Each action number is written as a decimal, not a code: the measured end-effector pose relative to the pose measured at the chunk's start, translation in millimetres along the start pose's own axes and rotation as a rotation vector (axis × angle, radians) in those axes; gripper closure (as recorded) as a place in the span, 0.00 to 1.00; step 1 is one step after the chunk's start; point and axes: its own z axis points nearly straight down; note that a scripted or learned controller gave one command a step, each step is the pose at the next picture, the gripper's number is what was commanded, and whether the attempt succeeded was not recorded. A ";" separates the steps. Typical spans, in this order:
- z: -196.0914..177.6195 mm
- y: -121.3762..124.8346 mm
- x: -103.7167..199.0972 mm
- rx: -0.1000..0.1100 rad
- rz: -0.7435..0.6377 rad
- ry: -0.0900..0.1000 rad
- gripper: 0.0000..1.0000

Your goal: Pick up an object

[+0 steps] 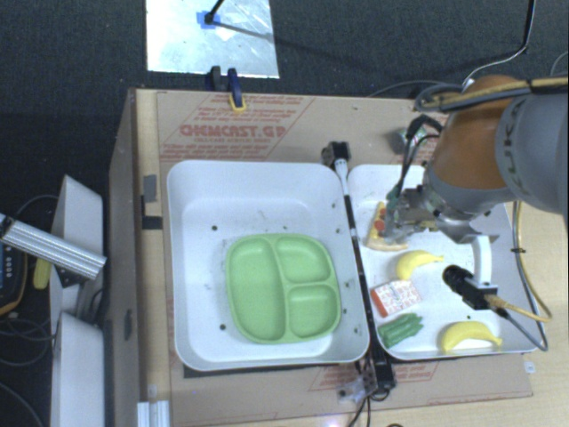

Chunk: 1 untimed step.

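Left bin [191, 194] carries a green divided plate [283, 286], toward its front-right corner. In the right bin [531, 345] my gripper [397, 221] is down at the left wall over a pizza slice [382, 232], w/ fingers I can't tell spread or pinched. Nearer the front edge: banana [416, 262], red-white packet [395, 298], green pea pod [401, 330], 2nd banana [468, 334].

Arm reaching into the right bin [511, 350]

The gripper [397, 222] sits low over a pizza-slice toy [380, 229]; two bananas [416, 262], a green pod [401, 329] nearby; green divided plate [283, 286] in left bin [200, 194].
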 end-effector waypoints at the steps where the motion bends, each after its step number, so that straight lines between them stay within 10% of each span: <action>1: 0.7 -0.6 -0.5 0.002 0.001 0.000 0.00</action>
